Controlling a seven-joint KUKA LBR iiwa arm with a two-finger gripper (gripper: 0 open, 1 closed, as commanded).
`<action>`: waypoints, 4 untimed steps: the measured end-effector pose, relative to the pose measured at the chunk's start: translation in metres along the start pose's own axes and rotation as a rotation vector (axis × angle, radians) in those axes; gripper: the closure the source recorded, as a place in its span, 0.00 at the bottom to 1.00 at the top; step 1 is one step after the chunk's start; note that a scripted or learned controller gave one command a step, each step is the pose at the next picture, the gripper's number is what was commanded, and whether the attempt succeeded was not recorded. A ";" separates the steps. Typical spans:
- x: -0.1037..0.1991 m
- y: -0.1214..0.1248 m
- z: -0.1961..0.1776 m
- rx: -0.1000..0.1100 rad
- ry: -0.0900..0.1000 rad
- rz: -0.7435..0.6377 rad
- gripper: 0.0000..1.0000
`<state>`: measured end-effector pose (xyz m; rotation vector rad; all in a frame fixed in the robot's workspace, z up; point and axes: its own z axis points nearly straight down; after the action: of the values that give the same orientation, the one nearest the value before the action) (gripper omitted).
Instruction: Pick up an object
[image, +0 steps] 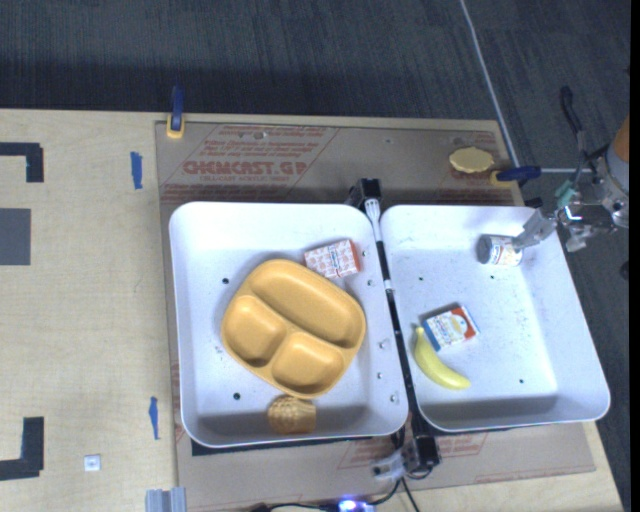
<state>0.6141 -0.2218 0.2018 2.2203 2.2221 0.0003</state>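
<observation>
Grey and metallic, the arm's two-finger gripper (535, 228) reaches in from the right over the far edge of the right white bin (560, 400), just beside a small silvery cylindrical can (497, 250) lying there, and we cannot tell whether it grips anything. In that bin we also see a yellow banana (438, 366) touching a small blue-and-white carton (449, 327), while the left white bin (195, 300) holds a yellow three-compartment plastic tray (292, 325), a red-and-white packet (332, 259) and a tan round lump (291, 413). We read "CHEMCAST" in red on the brown cardboard sheet (260, 160) under the bins, on a pale wooden bench (80, 320).
</observation>
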 end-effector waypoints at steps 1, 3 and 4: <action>0.028 -0.029 0.094 0.001 0.000 0.001 0.00; 0.118 -0.130 0.112 -0.028 -0.027 0.014 0.00; 0.123 -0.129 0.103 -0.021 -0.013 0.009 1.00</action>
<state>0.4845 -0.0990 0.0985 2.2128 2.1951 0.0090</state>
